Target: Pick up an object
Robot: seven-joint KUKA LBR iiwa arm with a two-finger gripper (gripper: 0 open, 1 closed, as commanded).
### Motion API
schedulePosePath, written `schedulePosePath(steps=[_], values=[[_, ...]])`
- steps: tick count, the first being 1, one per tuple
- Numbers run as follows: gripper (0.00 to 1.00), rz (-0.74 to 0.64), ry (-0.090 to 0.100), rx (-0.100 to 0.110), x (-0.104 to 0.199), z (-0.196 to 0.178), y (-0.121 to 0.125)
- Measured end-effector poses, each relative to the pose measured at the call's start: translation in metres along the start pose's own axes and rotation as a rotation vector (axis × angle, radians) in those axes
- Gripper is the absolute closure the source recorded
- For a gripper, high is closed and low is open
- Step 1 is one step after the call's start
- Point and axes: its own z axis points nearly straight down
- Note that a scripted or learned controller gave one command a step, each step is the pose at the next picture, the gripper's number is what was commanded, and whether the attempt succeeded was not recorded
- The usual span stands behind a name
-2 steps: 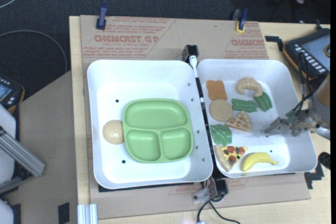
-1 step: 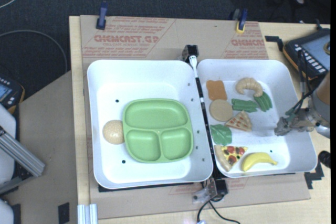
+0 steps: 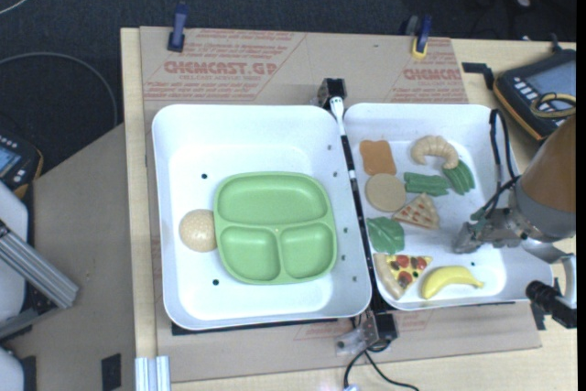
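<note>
Low over the right bin [image 3: 476, 116], the end effector [image 3: 478, 236] sits near that bin's right wall, above bare white floor; whether it is parted or closed I cannot tell, and nothing visible sits in it. Its grey arm [image 3: 549, 197] enters from the right edge.

Toy foods crowd the right bin's left and middle. An orange bread slice [image 3: 376, 157] and a croissant [image 3: 436, 148] lie toward the far side, with green pea pods [image 3: 439, 180] just below the croissant. A round tan cookie [image 3: 385, 192], a pizza wedge [image 3: 418, 213] and a green leaf [image 3: 385, 235] cluster beside the divider. A square pizza slice [image 3: 400, 272] and a banana [image 3: 449, 280] lie along the near wall, the banana just below the end effector.

Open floor remains on the right bin's right side. In the left bin [image 3: 174, 197] a green divided tray [image 3: 275, 226] fills the middle, a beige ball [image 3: 198, 230] touching its left edge; bare floor rings the tray. Both bins rest on the tabletop [image 3: 220, 59].
</note>
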Motion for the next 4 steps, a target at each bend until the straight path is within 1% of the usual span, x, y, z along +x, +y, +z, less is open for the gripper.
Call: schedulePosePath(steps=[1, 2, 3, 4], values=[[1.00, 0.000, -0.002, -0.005, -0.032, -0.003, 0.001], [1.00, -0.001, -0.002, -0.004, -0.015, -0.003, 0.001], [1.00, 0.000, -0.002, -0.003, -0.006, -0.003, 0.001], [1.00, 0.000, -0.002, -0.005, -0.032, -0.003, 0.001]])
